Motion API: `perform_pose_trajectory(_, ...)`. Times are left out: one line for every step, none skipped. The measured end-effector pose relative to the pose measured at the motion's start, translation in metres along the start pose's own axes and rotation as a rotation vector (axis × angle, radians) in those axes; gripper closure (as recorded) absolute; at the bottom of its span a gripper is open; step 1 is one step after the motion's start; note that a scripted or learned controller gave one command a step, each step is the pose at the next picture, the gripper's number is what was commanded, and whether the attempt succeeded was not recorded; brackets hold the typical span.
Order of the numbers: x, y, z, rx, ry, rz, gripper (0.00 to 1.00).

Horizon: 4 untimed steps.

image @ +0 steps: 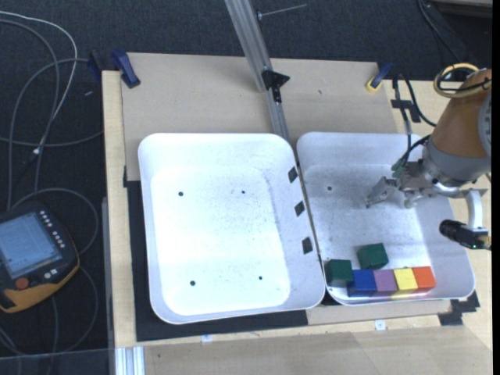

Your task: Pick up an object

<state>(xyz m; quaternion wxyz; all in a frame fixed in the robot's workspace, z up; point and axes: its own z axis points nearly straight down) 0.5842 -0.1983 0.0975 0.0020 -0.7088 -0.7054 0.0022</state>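
Several small blocks lie along the front edge of the right bin [344, 170]. A dark green block [373, 255] sits a little behind the row. The row runs from another green block [339, 271] through blue [363, 280], purple [385, 280] and yellow [405, 278] to orange [423, 276]. My gripper [393, 197] hangs over the middle right of this bin, behind the blocks and apart from them. Its two fingers are spread open with nothing between them.
The left bin [156, 209] stands beside the right one, joined by dark clips [299, 208]. A metal pole [250, 30] slants up from between the bins. A teach pendant [31, 252] and cables lie off the bench at left.
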Motion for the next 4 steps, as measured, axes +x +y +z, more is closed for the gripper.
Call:
perform_pose_trajectory(0.083,0.013,-0.002,-0.004,0.006,-0.013,0.00)
perform_pose_trajectory(0.088,0.014,-0.004,-0.004,0.002,-0.007,0.00)
perform_pose_trajectory(0.197,0.013,-0.107,-0.015,0.005,-0.014,0.00)
perform_pose_trajectory(0.245,0.053,-0.125,-0.012,0.002,-0.012,0.00)
